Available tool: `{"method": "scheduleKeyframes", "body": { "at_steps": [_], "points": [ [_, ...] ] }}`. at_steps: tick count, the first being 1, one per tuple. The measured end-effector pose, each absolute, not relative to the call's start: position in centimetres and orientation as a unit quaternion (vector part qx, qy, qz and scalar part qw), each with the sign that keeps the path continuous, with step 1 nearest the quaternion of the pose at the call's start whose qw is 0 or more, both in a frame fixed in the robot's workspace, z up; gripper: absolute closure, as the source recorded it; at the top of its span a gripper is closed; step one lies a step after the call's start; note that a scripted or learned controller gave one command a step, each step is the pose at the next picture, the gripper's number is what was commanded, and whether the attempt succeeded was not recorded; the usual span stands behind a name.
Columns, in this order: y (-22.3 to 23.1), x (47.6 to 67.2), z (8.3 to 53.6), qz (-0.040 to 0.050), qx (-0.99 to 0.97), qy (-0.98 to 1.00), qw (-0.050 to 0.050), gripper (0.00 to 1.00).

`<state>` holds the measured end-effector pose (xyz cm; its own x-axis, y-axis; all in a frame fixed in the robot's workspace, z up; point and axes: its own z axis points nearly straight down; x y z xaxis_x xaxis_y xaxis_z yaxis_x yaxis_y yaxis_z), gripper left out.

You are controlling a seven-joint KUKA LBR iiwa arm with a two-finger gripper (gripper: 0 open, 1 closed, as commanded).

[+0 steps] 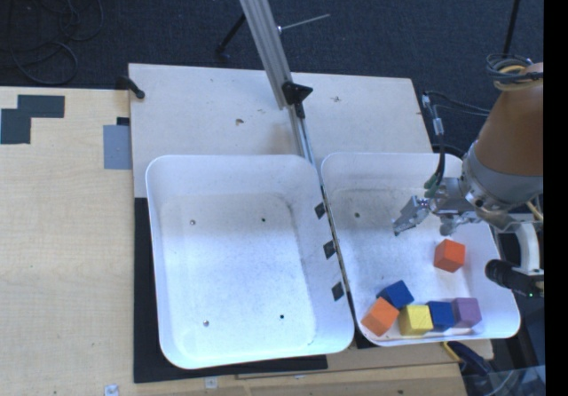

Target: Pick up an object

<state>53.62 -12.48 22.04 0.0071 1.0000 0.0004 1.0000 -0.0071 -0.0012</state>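
Observation:
The right bin holds several small cubes. A red-orange cube lies alone near the bin's right side. Along the front edge sit an orange cube, a blue cube, a yellow cube, a second blue cube and a purple cube. My gripper hangs over the middle of the right bin, just up and left of the red-orange cube. It stands open and nothing shows between its fingers.
The left bin lies beside the right one, with a divider edge between them. A slanted metal rail rises from behind the bins. The arm's orange band is at the right.

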Motion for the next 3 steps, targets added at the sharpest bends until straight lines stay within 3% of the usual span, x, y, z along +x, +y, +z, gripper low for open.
{"method": "scheduleKeyframes", "body": {
  "at_steps": [1,2,3],
  "points": [
    [-19.1,53.2,25.5,0.0009,-0.709,-0.705,-0.001,0.0],
    [-20.9,51.9,14.4,0.0026,-0.707,-0.707,0.005,0.0],
    [-20.9,55.6,10.9,0.0007,-0.707,-0.707,0.001,0.0]
  ]
}}
